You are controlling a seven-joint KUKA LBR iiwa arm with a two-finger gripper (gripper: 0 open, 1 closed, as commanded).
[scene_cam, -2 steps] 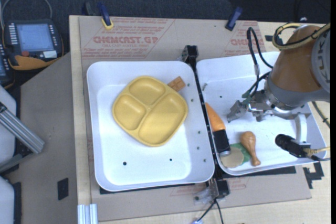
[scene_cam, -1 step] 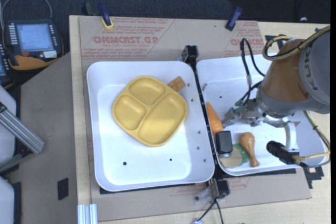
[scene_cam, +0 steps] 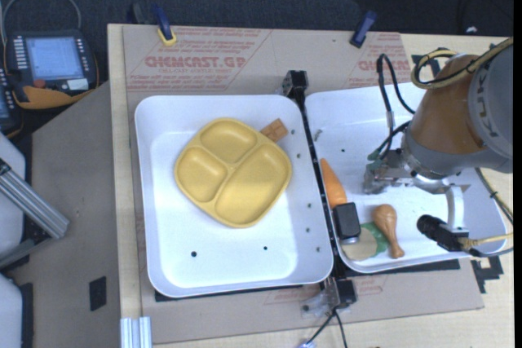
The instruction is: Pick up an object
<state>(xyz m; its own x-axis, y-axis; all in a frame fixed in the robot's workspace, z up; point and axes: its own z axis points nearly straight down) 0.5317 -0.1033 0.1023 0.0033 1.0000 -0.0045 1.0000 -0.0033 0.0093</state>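
Observation:
In the right bin (scene_cam: 351,114) an orange carrot (scene_cam: 333,184) lies along the left wall. A black block (scene_cam: 347,221) sits just below it. A tan drumstick (scene_cam: 388,228) lies to the right of the block, with a green piece (scene_cam: 369,245) under them near the front wall. My gripper (scene_cam: 382,178) hangs low over the bin's middle, a little right of the carrot and above the drumstick. I see nothing held between its fingers.
The left bin (scene_cam: 163,240) holds a yellow divided plate (scene_cam: 234,170) with a small brown block (scene_cam: 275,129) at its upper right edge. The grey and orange arm (scene_cam: 453,122) covers the right bin's right side. A teach pendant (scene_cam: 50,65) lies off the bench at left.

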